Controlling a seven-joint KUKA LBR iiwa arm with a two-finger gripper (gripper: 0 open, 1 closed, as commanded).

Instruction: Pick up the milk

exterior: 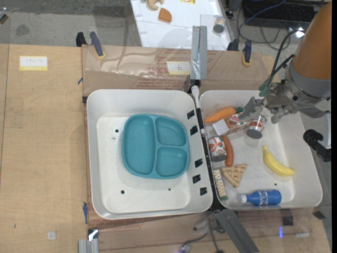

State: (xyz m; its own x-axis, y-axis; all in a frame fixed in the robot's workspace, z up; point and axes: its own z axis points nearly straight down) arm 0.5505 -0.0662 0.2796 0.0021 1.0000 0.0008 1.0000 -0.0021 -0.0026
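Nearest the camera in the right bin (310,194) lies a blue bottle (260,197) on its side. Behind it are a yellow banana (277,162) and a triangular cracker (234,173). A little further lie a sausage (229,149) and a small printed can (216,147), close to the wall between the bins. The left bin (100,141) holds a teal divided plate (156,145).

The milk (234,123) appears to be the small white and red carton in the far part of the right bin. It lies just in front of the carrot (221,115) and beside a red and white can (256,126). The label is too small to read, so this is a judgement.

Such a toy carton is probably light and stiff, with smooth sides that can slip. The best hold would be across its two flat long sides near the middle, away from its neighbours, which lie very close.

The gripper (257,109) hovers above the can and just right of the carton, with the wrist reaching in from the right under the orange band (316,41). Whether it is open or closed cannot be told.
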